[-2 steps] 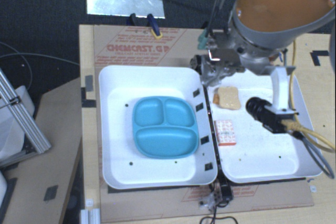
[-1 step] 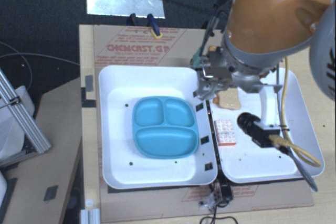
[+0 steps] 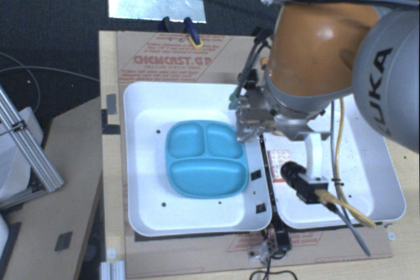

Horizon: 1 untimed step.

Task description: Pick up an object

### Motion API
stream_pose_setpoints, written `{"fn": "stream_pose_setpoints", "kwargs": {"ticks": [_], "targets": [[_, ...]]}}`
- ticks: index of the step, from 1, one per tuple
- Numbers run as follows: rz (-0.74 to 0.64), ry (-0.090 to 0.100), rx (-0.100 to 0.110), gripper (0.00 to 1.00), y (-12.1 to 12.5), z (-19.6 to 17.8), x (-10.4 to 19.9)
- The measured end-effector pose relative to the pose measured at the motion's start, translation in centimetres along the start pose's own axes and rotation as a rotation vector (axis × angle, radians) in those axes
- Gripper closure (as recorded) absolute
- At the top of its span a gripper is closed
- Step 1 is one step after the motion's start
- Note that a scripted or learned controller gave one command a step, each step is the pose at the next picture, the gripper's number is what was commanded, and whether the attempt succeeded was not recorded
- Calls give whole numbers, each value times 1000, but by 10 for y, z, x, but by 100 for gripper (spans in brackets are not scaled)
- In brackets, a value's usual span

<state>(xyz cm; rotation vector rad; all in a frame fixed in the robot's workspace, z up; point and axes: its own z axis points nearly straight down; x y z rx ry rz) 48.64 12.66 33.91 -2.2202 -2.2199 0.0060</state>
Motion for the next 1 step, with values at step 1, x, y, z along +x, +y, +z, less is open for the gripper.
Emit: {"fn": "stream_pose_setpoints", "kwargs": {"ticks": [1], "targets": [[-6, 9, -26, 100, 0, -166, 7]]}}
